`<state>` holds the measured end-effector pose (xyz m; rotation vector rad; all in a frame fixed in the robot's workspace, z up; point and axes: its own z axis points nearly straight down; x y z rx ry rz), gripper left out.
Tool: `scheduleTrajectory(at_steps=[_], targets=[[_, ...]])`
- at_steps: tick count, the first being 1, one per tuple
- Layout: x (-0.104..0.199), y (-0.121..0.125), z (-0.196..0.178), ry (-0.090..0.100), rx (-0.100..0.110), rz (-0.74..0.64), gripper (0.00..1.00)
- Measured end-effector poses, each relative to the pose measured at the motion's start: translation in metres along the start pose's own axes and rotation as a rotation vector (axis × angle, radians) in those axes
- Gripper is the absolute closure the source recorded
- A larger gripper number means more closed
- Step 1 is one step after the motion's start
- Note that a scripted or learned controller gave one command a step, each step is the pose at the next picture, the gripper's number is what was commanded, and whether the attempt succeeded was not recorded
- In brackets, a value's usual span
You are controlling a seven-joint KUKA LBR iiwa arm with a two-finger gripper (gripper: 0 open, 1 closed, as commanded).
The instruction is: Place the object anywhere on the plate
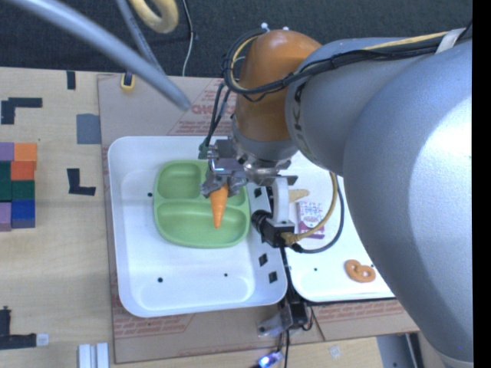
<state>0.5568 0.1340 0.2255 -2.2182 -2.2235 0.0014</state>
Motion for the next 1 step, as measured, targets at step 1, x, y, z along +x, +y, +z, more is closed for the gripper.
scheduleTrajectory(at_steps=[1], targets=[[-0.0005, -0.0006, 0.0005, -0.001, 0.001, 0.000, 0.00]])
